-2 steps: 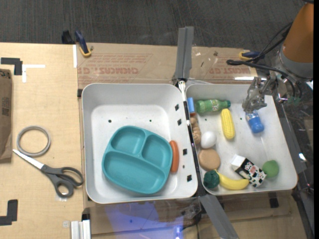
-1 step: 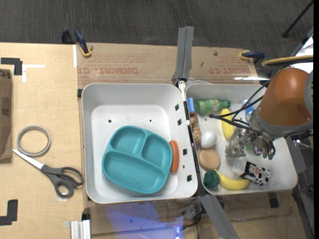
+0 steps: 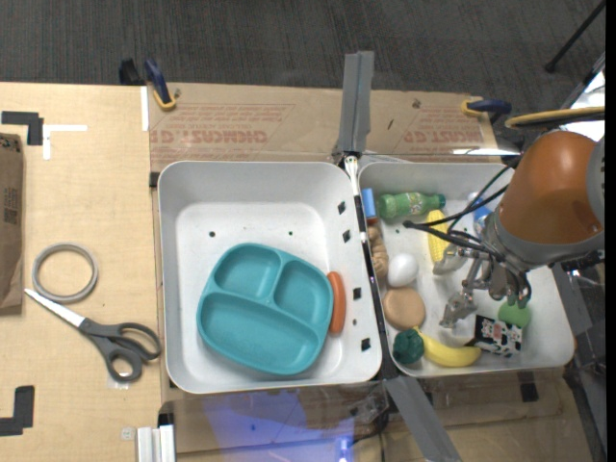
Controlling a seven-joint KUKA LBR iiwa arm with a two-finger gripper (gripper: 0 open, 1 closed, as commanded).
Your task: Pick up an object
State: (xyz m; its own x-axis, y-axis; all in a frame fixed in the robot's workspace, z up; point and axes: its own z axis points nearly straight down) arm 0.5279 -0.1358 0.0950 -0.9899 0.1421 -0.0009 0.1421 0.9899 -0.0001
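Camera view, looking down at a slant: two white bins sit side by side on the bench. The left bin (image 3: pixel 183 258) holds a teal divided plate (image 3: pixel 265 306) with an orange carrot-like piece (image 3: pixel 337 301) against its right edge. The right bin (image 3: pixel 551 349) is crowded: a green bottle (image 3: pixel 411 203) near the top, a white egg (image 3: pixel 401 269), a tan round object (image 3: pixel 404 308), a dark green lump (image 3: pixel 408 346), a banana (image 3: pixel 450 354) along the bottom wall, and a black-and-white carton (image 3: pixel 498 334). The arm's orange band (image 3: pixel 551 192) hangs over this bin, and the gripper (image 3: pixel 469 296) is down among the objects, just above the banana. Whether it is parted or closed, and whether it has hold of anything, cannot be told. Scissors (image 3: pixel 106 335) and a tape roll (image 3: pixel 64 270) lie on the bench at left.
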